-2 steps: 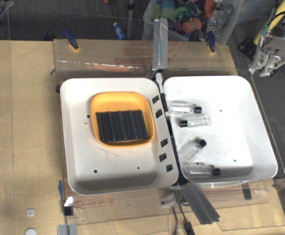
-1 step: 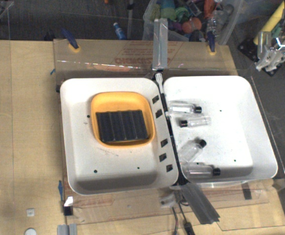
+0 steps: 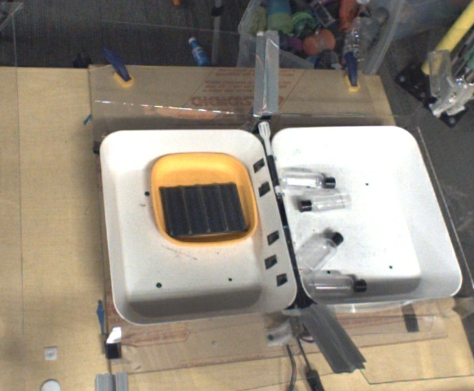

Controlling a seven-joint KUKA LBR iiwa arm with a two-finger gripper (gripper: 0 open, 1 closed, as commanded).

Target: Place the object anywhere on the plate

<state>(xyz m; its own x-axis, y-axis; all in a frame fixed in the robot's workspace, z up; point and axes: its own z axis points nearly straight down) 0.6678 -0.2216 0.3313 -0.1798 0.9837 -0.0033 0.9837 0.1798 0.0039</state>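
Note:
An orange plate (image 3: 169,174) with rounded corners lies in the middle of the left white bin (image 3: 125,243). A black ridged rectangular object (image 3: 203,208) rests flat on the plate, covering most of its lower half. In the right white bin (image 3: 400,194), several clear vials with black caps lie on their sides near the divider: one (image 3: 306,181) at the top, one (image 3: 322,204) just below it, one (image 3: 318,249) tilted lower down, and one (image 3: 335,283) at the front edge.
A dark divider strip (image 3: 271,218) with black tabs runs between the two bins. A clear sheet held by blue clamps (image 3: 120,70) stands behind the bins. A tub of coloured toys (image 3: 318,15) and white hardware (image 3: 453,80) sit at the back right.

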